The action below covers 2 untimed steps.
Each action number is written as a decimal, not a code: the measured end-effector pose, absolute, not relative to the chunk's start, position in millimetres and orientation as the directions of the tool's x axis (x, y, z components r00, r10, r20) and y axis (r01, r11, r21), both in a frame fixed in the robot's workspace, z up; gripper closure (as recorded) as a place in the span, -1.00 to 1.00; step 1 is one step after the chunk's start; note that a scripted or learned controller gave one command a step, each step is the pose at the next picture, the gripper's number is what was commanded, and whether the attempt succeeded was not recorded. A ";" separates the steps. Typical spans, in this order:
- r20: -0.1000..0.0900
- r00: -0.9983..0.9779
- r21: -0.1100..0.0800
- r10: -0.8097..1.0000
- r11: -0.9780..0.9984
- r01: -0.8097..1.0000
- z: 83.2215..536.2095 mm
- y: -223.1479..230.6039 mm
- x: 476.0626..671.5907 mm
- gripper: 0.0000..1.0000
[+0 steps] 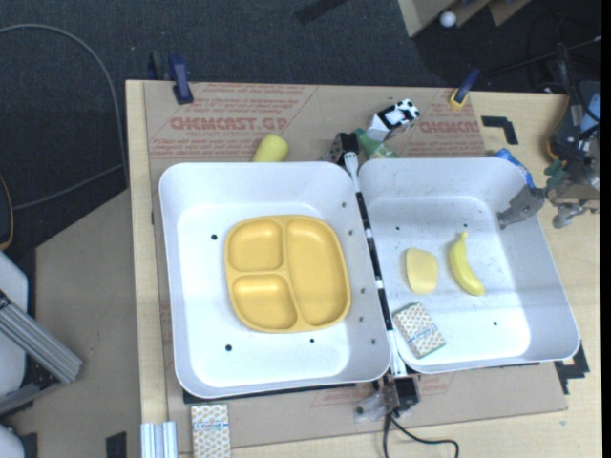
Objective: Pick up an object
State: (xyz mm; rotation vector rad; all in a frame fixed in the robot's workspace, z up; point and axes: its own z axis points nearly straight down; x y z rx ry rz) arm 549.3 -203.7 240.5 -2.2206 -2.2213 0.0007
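Note:
The right bin (535, 337) holds a yellow banana (465, 266), a pale yellow rounded piece (421, 270) and a small patterned packet (418, 329) near its front left corner. My gripper (544, 210) hangs at the bin's right rim, up and to the right of the banana and apart from it. Its two grey fingers (516, 209) are spread, and it is open with nothing between them.
A yellow divided plate (286, 273) lies in the left bin (191, 208). Behind the bins on the board are a yellow lump (271, 148) and a black-and-white toy (396, 117). Blue clamps (179, 77) grip the board's back edge. A second patterned packet (210, 428) lies at the front.

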 end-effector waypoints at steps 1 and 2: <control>0.000 -0.001 0.001 1.000 0.001 1.000 84.7 -169.3 583.4 -1.00; -0.001 -0.002 0.003 1.000 0.002 1.000 94.8 -169.5 583.8 1.00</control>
